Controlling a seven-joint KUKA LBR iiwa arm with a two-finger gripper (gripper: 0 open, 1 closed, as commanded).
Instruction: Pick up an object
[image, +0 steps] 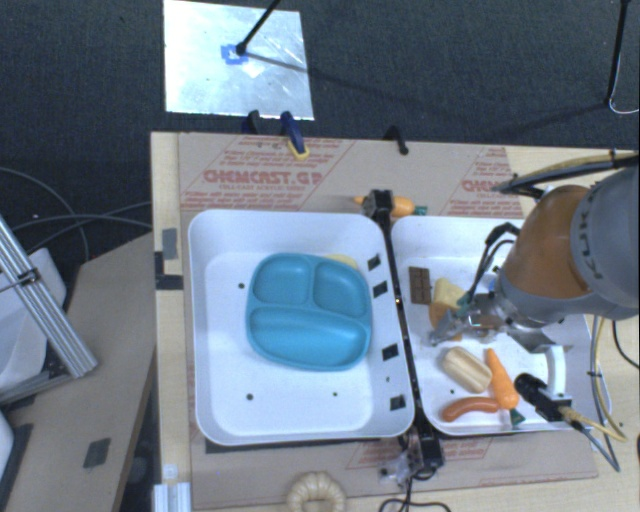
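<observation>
My gripper (452, 328) hangs low over the right bin (440, 235), reaching in from the right. It sits just below a yellow wedge (447, 296) and just above a tan bread roll (466, 368). A brown bar (420, 285) lies left of the wedge. An orange carrot (501, 378) lies right of the roll, and an orange sausage (472, 408) rests near the bin's front wall. I see nothing clearly held.
The left bin (215, 330) holds a blue divided plate (307, 310) with a small pale yellow thing (345, 261) behind it. A black divider (395, 300) runs between the bins. The arm's bulky wrist (560, 250) covers the right bin's right side.
</observation>
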